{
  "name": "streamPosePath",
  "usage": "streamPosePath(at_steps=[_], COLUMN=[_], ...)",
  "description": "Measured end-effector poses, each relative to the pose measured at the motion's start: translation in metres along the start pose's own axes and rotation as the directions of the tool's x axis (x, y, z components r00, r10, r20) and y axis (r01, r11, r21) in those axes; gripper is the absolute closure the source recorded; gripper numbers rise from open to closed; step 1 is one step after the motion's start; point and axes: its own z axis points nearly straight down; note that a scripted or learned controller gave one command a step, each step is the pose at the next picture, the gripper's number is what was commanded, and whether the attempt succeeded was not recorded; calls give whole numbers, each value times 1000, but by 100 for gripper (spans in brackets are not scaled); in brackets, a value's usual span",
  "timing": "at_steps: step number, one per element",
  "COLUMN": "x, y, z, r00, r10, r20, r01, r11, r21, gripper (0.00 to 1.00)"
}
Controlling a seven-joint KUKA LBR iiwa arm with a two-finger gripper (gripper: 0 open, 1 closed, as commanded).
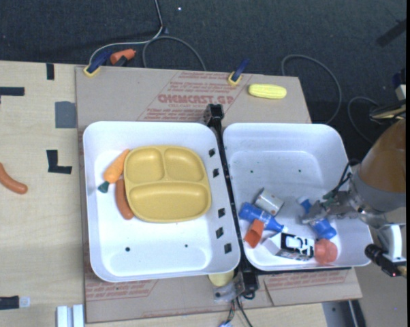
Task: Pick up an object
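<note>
Toys lie in a heap in the right bin [287, 142]: a blue piece [325, 229], a red ball [326, 251] just below it. Our gripper [319, 213] hangs just beside the blue piece, reaching down. We cannot tell its grip. Next we must close on one toy and lift.

Light: I saw even, fairly bright overhead light across both white bins [281, 136].
Shadows: soft and short beneath the yellow plate [167, 182].
Glare: mild sheen on the bin walls.
Sharpness: I found it grainy; the arm [385, 172] looked blurred.
</note>
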Motion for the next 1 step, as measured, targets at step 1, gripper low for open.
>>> streamPosePath(at_steps=[1], x=[87], y=[64], z=[-27], r00=[1000], r10=[-12], r20=[-14], r01=[12], r11=[1000], r21=[8], gripper=[100])
